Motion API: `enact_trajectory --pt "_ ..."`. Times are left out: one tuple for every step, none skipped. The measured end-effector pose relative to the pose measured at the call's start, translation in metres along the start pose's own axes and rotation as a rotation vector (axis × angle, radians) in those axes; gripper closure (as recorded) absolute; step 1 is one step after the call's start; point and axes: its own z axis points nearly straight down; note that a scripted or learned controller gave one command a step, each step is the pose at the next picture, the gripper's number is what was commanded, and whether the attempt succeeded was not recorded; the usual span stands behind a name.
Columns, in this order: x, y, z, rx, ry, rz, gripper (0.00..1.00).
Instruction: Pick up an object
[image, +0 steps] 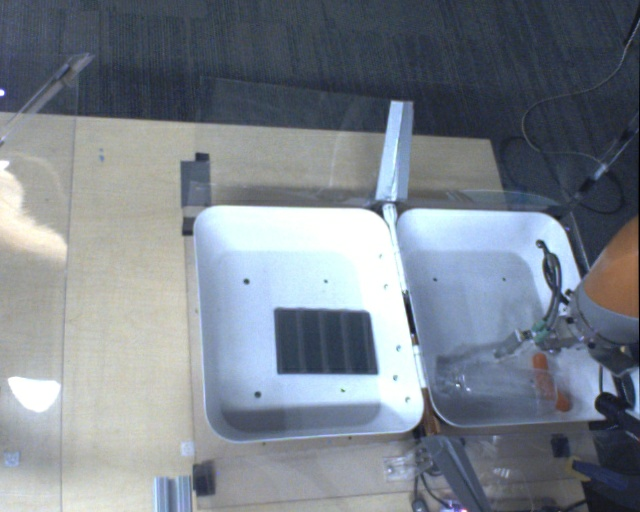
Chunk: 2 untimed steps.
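Observation:
A dark ribbed rectangular pad (325, 340) lies flat in the middle of the left bin (215, 300). In the right bin (470, 240), a clear plastic object (485, 372) lies near the front wall, with small orange pieces (541, 378) at its right end. The arm comes in from the right, its orange band (615, 280) over the bin's right rim. My gripper (540, 342) is low in the right bin, just above the right end of the clear object and close to the orange pieces. Whether it touches them is unclear.
A metal post (396, 150) stands behind the seam between the bins. Black cables (550, 265) hang along the arm inside the right bin's right side. Clear plastic sheets cover the wooden bench (110, 300) to the left. Brackets and cables sit by the front edge (440, 470).

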Motion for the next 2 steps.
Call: enact_trajectory --pt "-0.0001 0.004 -0.0123 -0.009 -0.004 -0.003 1.0" --pt "-0.0001 0.0039 -0.0123 -0.008 -0.003 -0.003 0.0"
